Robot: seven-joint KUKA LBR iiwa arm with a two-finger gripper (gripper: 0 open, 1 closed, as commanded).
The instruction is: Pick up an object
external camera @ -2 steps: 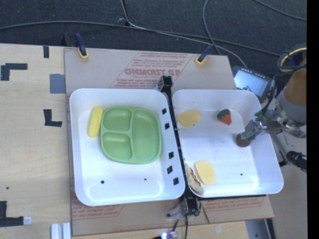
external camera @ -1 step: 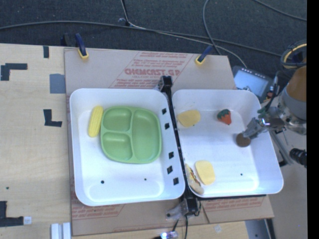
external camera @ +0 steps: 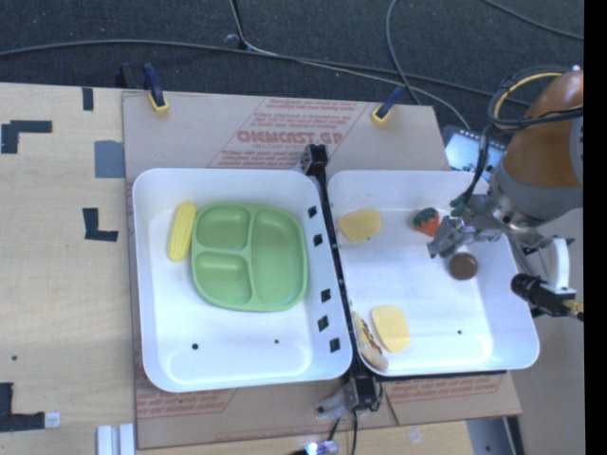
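The tool (external camera: 459, 238) hovered in the right bin (external camera: 493, 349), just beside a brown disc (external camera: 463, 267). A red item (external camera: 426, 221) lay near the disc. I could not tell the tool's opening.

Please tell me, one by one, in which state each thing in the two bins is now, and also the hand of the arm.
Green divided plate: flat in the left bin, compartments bare.
Corn cob: lying beside the plate's left edge.
Yellow piece: lying in the right bin, near the divider.
Second yellow piece: lying near the front.
Red-orange item: lying free.
Brown round item: lying free, beneath the hand.
Hand: over the right bin, grip unclear.
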